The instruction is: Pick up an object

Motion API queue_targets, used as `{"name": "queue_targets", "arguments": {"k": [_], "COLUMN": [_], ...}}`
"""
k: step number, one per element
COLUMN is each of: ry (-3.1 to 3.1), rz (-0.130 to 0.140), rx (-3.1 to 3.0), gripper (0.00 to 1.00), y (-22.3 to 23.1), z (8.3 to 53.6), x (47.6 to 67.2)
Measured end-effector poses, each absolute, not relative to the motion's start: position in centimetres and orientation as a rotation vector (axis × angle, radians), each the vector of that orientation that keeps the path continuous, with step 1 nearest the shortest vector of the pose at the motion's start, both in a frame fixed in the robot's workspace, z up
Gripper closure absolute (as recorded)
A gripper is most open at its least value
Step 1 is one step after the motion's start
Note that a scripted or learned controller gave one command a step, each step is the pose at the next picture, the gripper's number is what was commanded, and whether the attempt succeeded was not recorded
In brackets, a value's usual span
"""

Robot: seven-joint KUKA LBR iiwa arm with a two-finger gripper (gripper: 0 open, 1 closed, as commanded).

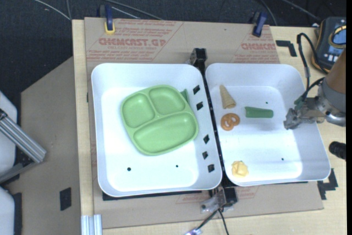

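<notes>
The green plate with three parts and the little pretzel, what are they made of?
The green plate looks like plastic: one even colour, smooth moulded dividers, a soft matte sheen. The pretzel looks like a toy, probably plastic or rubber, since its orange-brown colour is flat and even, but it is too small to be sure.

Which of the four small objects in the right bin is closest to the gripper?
The green block. It lies just left of the gripper, while the cone, the pretzel and the yellow piece sit farther away.
</notes>
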State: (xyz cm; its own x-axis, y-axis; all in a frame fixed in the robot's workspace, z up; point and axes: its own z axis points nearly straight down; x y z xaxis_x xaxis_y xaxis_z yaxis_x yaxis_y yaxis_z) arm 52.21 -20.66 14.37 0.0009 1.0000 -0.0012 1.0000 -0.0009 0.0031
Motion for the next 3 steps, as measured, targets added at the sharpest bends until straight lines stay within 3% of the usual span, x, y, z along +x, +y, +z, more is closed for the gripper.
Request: {"name": "queue_targets", "arguments": {"k": [2,3], "ry": [2.217,2.231], "rz": [0.004,0.003], "rx": [2.216,2.216], "gripper": [1.0,1.0], "y": [-21.3,-15.4], "z": [24.0,23.1], "x": [51.0,52.6]}}
